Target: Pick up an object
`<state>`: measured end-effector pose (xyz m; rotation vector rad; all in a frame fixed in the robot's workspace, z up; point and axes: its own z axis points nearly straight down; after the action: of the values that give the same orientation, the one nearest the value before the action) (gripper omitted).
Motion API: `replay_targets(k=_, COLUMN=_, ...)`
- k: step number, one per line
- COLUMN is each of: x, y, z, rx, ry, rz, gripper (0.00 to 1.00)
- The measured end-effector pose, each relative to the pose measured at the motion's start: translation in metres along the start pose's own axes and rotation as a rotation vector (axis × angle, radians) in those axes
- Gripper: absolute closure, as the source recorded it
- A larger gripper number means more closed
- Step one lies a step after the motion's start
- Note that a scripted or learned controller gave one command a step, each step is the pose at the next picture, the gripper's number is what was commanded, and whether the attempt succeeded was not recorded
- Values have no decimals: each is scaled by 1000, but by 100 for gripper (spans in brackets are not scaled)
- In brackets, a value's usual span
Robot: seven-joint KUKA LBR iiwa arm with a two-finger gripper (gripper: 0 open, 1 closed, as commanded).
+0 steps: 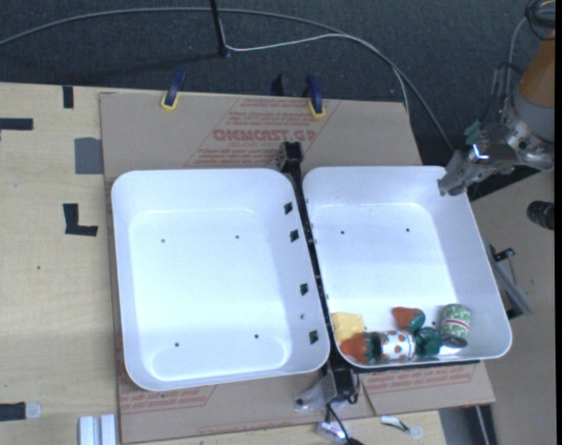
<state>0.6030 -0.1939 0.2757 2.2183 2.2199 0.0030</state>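
Camera view, stock on hand: my gripper [455, 180] hangs over the right bin's [383, 248] far right corner, jaws' state impossible to tell, well apart from the goods. Near edge of that bin: yellow piece [348, 324], red piece [408, 318], small can [455, 324], all seemingly light and small; the can looks stiff and rounded, best pinched across its sides.

Both bins white: left bin [207, 276], right bin [392, 248]. Right bin contents: yellow piece [348, 324], red-orange piece [408, 318], red/white/dark patterned can [392, 346], green-and-white patterned can [455, 324]. Brown cardboard sheet [253, 133] has red lettering, blue-yellow clamps [173, 91] on its far edge.
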Motion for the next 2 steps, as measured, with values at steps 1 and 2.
replay_targets(k=1, x=62, y=-2, z=12, rx=4, ry=2, rz=-4, gripper=100)
replay_targets(k=2, x=114, y=-3, z=29, rx=5, ry=2, rz=-4, gripper=100)
